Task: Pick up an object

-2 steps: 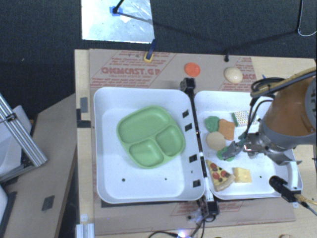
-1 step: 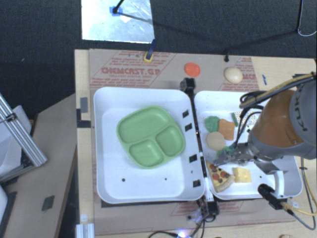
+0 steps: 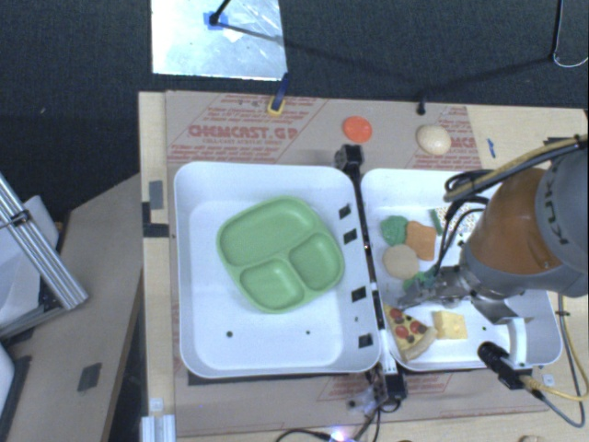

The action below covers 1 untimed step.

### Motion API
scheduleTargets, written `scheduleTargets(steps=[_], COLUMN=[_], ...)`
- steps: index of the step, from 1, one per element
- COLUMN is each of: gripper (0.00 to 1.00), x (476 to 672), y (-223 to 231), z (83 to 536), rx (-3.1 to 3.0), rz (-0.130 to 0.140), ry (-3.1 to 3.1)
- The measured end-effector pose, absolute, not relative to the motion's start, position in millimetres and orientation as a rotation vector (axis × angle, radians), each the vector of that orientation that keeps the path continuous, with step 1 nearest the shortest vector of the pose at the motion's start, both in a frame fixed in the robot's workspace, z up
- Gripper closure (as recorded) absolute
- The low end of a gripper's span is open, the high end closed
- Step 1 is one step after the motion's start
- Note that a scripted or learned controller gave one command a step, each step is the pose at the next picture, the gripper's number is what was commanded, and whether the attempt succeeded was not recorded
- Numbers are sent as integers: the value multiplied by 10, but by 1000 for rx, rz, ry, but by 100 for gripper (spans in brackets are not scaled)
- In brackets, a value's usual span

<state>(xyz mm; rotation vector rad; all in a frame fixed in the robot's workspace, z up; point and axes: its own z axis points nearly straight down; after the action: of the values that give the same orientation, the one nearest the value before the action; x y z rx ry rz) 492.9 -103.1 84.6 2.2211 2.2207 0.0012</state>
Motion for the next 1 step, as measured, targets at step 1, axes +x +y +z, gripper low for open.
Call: scheduleTargets(steps=[1], gripper=[100], x=[4936], y=[-1031], z=[953], rx=[2219], rz=[4], ry=[2220])
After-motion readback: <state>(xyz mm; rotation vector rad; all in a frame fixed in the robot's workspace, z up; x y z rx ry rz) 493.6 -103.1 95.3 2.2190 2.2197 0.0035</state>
